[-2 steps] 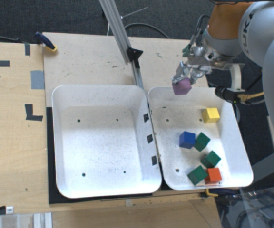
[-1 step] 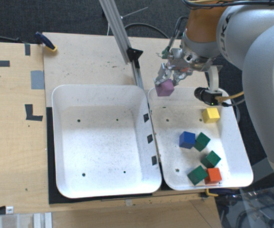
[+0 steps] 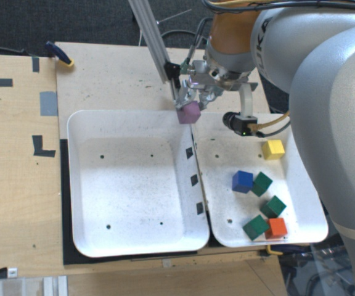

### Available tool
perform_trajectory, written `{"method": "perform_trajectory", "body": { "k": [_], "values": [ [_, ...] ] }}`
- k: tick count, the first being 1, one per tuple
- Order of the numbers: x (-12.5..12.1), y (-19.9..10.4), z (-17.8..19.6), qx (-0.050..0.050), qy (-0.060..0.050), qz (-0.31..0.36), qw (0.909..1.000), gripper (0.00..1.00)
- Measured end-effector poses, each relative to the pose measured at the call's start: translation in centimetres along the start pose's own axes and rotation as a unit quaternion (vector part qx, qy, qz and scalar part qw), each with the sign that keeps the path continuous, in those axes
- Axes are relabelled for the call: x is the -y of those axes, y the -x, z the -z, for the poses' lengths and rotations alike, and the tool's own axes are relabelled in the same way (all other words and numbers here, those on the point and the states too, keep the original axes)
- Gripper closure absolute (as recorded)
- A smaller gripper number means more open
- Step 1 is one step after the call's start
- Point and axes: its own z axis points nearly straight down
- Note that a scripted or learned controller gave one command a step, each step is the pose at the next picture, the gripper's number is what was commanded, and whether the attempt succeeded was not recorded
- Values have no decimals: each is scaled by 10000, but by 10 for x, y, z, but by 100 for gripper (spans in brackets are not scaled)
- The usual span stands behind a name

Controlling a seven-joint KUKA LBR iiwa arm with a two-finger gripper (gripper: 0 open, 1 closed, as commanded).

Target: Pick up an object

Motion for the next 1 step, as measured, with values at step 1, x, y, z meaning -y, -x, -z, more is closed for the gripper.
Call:
{"method": "perform_trajectory", "body": {
  "k": [1],
  "values": [
    [-1,-55,3,2,1,-1,10000,100]
  ]
}}
